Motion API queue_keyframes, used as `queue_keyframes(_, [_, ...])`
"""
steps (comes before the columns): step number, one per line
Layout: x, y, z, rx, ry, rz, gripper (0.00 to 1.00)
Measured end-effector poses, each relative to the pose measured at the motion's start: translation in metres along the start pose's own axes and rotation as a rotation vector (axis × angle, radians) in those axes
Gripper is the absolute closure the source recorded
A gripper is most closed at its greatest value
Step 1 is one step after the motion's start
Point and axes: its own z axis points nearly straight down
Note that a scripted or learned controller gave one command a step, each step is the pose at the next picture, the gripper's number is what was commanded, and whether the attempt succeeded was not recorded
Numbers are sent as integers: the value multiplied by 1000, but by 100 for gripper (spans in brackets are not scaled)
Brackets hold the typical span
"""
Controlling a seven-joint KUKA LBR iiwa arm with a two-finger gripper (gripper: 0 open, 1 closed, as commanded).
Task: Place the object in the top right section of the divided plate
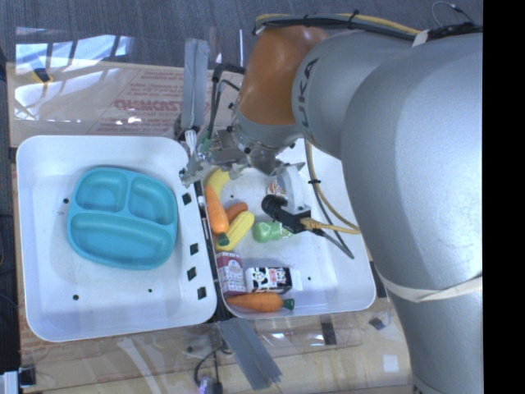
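Note:
A blue divided plate [123,217] lies in the left bin [49,302], with two small sections along its far side and one long section along its near side; nothing lies on it. My gripper [203,156] hangs at the far left corner of the right bin [344,290], just above a yellow toy banana [215,179] and right beside the wall between the bins. Whether anything sits in the gripper is hidden by the wrist. The plate is well to the gripper's left.
The right bin holds toy food: an orange carrot [216,213], a corn cob [239,230], a green piece [267,231], a red can [230,273], a cow-print milk carton [269,279] and a second carrot [258,302]. The arm covers the bin's right side.

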Motion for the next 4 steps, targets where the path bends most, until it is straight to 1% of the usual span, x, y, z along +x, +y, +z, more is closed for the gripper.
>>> queue_keyframes(1, [1,0,-9,3,0,-4,100])
queue_keyframes(2, [-22,-44,1,0,0,77,100])
queue_keyframes(3, [-10,-90,1,-1,1,-255,100])
queue_keyframes(4, [-8,-77,-110,-5,-2,-274,100])
